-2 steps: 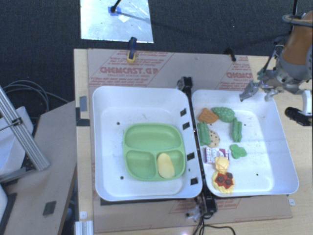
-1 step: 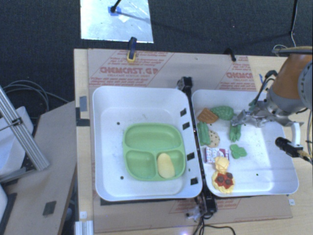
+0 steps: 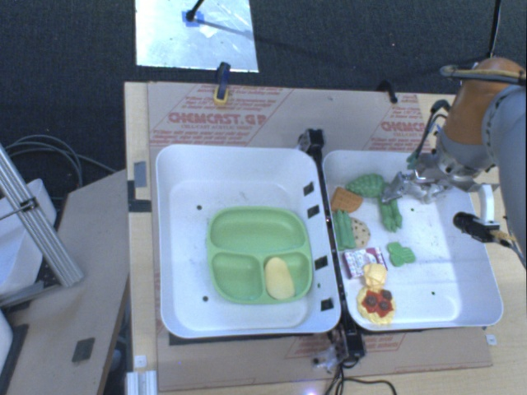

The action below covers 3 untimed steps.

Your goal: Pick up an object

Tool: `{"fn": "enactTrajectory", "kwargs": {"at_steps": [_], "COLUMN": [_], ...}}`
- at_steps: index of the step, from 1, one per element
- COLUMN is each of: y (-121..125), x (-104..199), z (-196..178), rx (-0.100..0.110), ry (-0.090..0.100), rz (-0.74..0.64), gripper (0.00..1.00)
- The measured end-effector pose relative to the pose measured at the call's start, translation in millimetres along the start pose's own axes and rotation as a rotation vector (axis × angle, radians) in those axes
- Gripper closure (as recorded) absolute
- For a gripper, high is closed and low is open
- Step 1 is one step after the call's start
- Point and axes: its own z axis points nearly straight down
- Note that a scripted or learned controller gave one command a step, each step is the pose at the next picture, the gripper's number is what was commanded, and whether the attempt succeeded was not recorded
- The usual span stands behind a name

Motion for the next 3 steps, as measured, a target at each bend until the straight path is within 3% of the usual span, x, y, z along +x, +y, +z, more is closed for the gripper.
{"fn": "enactTrajectory", "kwargs": {"at_steps": [1, 2, 3], "y": [-26, 5, 14], "x": [31, 63, 82], "z": [-3, -136, 5], "rx": [-0.052, -0.061, -0.044], "ry": [0.002, 0.002, 0.006], "rz": [0.012, 0.005, 0.008], "gripper": [0.0, 0.0, 0.0]}}
